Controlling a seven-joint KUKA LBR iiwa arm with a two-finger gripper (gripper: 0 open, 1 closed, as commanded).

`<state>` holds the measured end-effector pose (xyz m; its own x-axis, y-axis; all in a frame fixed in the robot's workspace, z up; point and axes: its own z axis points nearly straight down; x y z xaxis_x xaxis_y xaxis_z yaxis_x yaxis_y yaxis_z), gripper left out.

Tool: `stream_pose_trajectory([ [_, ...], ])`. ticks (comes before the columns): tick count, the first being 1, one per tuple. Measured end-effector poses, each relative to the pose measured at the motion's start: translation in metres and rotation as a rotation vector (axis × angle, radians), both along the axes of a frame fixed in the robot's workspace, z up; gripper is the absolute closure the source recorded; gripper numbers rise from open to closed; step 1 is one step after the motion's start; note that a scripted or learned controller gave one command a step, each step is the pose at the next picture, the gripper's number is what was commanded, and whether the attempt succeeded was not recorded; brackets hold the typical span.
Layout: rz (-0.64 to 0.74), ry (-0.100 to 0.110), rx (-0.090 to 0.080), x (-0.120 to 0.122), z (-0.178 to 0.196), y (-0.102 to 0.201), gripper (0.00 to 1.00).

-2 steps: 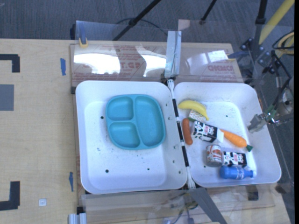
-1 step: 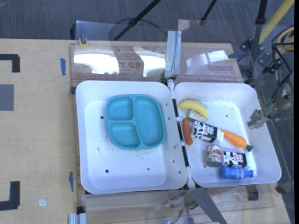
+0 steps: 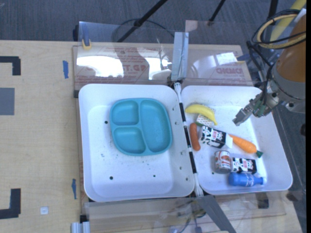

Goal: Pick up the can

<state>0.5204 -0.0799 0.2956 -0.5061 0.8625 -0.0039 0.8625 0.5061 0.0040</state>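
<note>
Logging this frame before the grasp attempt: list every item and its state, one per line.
Small red and white metal can: on its side in right white bin, untouched.
Yellow banana: lying flat.
Orange carrot: lying flat.
Blue plastic bottle: on its side.
Teal divided plate: right way up in left white bin.
Gripper: above right bin, holding nothing.

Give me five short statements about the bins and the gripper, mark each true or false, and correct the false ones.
1. The can lies in the right bin. True.
2. The blue plate sits in the right bin. False: it sits in the left bin.
3. The gripper holds the can. False: it hovers apart from it, over the right bin's upper part.
4. The banana lies above the carrot in the view. True.
5. The blue bottle lies on the plate. False: it lies near the right bin's lower edge.
</note>
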Motion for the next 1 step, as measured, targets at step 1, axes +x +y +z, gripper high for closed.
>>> stream_pose_trajectory([
  [1,-0.001,-0.005,-0.001,0.0012,0.0104,-0.0006,1.00],
])
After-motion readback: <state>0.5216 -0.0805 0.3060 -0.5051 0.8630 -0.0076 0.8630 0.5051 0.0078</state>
